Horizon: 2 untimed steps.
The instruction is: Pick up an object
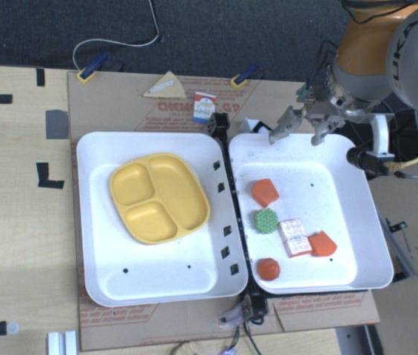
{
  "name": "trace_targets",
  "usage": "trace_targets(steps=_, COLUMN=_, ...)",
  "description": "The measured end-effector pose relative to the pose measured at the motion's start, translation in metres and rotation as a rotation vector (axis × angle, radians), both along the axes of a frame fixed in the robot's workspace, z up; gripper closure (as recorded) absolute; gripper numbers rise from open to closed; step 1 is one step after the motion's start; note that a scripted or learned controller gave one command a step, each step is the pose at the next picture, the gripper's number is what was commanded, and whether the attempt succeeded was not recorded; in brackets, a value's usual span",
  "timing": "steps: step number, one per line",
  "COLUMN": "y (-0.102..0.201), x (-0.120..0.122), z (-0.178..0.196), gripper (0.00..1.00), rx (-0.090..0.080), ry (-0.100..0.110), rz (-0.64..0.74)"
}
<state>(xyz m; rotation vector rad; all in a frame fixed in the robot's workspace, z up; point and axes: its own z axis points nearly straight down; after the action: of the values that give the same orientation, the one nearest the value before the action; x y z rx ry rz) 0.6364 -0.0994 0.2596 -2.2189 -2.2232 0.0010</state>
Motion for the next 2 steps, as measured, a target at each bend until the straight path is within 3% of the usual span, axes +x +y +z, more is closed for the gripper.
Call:
trace_targets(steps=1, y=0.012, x=-0.011, z=-0.067, gripper=0.00, rx=0.000, ry=0.002, rz=-0.001)
trace_targets(steps=2, y=0.002, x=-0.010, z=-0.174, gripper=0.00, rx=-0.001, ry=-0.003, rz=0.000)
